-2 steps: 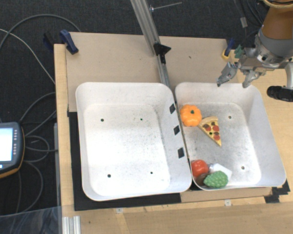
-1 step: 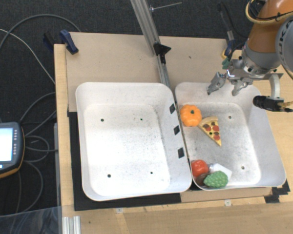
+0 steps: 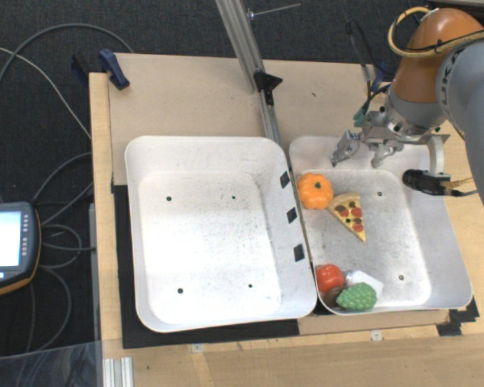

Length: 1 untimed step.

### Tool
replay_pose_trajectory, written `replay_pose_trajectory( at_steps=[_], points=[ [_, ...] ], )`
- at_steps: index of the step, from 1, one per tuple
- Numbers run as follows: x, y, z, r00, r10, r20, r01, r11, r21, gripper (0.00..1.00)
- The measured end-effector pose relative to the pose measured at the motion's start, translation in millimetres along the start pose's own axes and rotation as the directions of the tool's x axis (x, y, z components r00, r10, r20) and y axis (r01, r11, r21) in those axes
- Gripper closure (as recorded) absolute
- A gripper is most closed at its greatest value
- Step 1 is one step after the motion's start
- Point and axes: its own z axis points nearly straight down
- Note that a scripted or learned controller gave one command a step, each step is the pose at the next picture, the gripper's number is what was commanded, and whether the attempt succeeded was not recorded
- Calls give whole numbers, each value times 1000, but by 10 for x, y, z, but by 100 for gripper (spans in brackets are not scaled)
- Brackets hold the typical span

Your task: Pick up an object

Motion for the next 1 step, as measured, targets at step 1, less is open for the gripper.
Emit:
replay_pose_trajectory(
  at_steps=[1],
  points=[
    [1, 20, -154, 1000, -1, 1, 1, 1000, -8, 100]
  ],
)
